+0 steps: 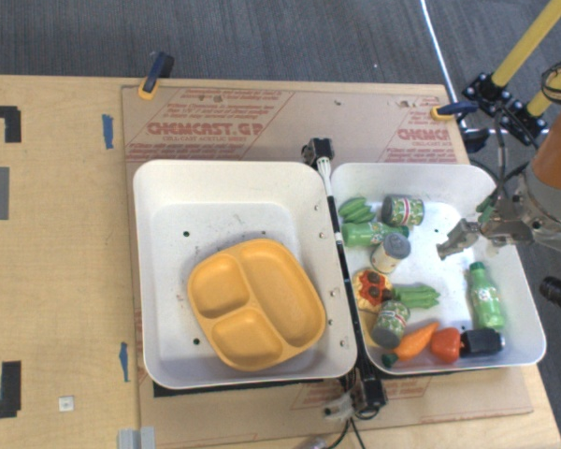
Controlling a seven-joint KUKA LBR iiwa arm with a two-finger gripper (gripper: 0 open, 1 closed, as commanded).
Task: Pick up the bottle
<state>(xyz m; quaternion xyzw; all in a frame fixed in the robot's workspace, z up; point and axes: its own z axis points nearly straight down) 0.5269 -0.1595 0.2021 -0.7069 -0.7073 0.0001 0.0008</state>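
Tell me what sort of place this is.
Probably a robotics lab's pick-and-place test bench. Two white bins sit clamped on a Chemcast-printed sheet, one bearing a yellow divided tray, the other toy food and a green bottle, with the gripper above.

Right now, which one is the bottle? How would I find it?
Look in the right bin, the one crowded with toy food. Along its right wall lies the bottle, just below the tool. It is slim and clear green with a green cap, unlike the black block at its foot.

Two white bins (159, 195); one yellow tray (255, 304); one green bottle (485, 296); perhaps two cans (403, 210).
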